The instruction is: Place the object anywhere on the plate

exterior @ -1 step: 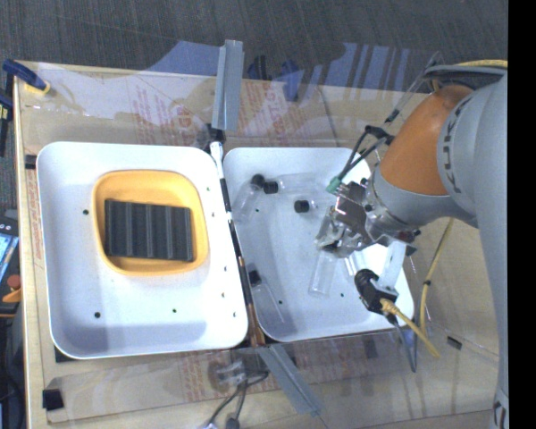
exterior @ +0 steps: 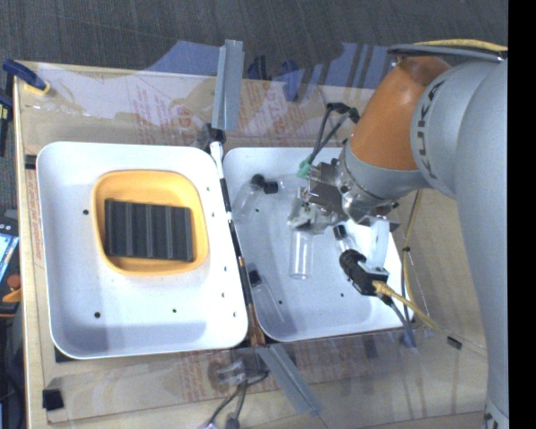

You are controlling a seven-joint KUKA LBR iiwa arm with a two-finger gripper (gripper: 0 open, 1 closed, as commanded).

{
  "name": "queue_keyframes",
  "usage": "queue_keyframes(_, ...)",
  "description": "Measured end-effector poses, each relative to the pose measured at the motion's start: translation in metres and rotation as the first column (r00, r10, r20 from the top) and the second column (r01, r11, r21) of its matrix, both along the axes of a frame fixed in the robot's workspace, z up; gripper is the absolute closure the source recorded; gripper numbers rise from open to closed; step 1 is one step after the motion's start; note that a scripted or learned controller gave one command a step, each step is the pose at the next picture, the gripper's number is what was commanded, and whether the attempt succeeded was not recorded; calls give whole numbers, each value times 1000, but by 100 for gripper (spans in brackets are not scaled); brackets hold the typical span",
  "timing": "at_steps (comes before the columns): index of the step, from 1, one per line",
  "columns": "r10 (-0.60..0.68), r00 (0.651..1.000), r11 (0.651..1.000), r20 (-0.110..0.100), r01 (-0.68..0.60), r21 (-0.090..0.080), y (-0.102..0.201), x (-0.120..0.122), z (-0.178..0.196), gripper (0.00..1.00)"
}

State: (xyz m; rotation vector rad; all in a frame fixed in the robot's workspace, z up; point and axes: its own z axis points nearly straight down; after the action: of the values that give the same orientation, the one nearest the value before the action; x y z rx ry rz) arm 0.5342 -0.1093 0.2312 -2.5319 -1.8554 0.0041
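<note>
- We've got two white bins side by side on the desk (exterior: 116, 101). The left bin (exterior: 62, 239) carries the yellow plate (exterior: 147, 186), which sits a bit toward the bin's back half.
- A dark ridged block (exterior: 150, 231) lies flat in the middle of that plate, with the yellow rim showing all round it.
- The clear tube (exterior: 299, 257), which we're taking as the thing to move, is over in the right bin (exterior: 322, 315). It's lying on the bin floor roughly in the middle, so well apart from the plate and with the wall between the bins in the way.
- The gripper (exterior: 305, 214) is over the right bin too, just behind the tube's far end. Honestly we can't tell whether it touches the tube or just hangs above it.
- Same story for the gripper's state: it's a jumble of metal and glare from this angle, so we can't say if it's spread or pinched on anything.
- The grey arm (exterior: 456, 150) comes in from the right, with its orange band (exterior: 389, 128) sitting right above the wrist.
- There's also a small black piece (exterior: 266, 185) near the back left corner of the right bin, clear of the gripper and the tube.
</note>
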Motion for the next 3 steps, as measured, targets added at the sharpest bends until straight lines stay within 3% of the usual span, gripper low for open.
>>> queue_keyframes(1,97,995,995,0,-97,0,41,35,-11,100)
queue_keyframes(2,404,915,915,-1,-404,2,81,64,-41,100)
queue_keyframes(3,610,792,792,-2,-610,4,106,66,-41,100)
